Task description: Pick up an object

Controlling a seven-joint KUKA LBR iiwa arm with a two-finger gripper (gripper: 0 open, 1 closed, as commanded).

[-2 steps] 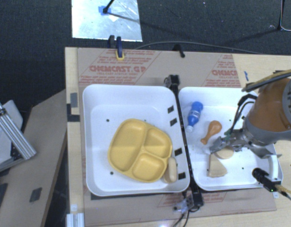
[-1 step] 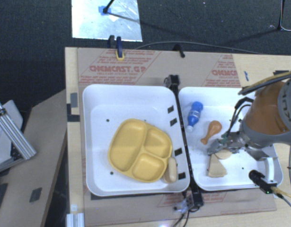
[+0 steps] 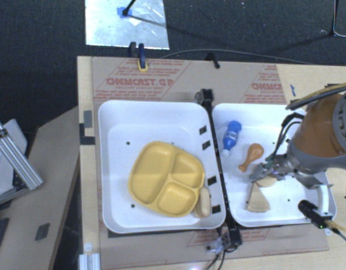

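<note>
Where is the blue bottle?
The blue bottle lies in the right bin, near its left wall, up and left of the brown drumstick toy.

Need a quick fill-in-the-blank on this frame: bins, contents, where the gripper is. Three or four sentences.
1. The yellow divided plastic tray lies in the ___ bin.
2. The blue plastic bottle lies in the ___ bin.
3. The orange drumstick-shaped toy lies ___ of the bottle, in the camera view.
4. The gripper is over the ___ bin.

Missing words: left; right; right; right
</note>
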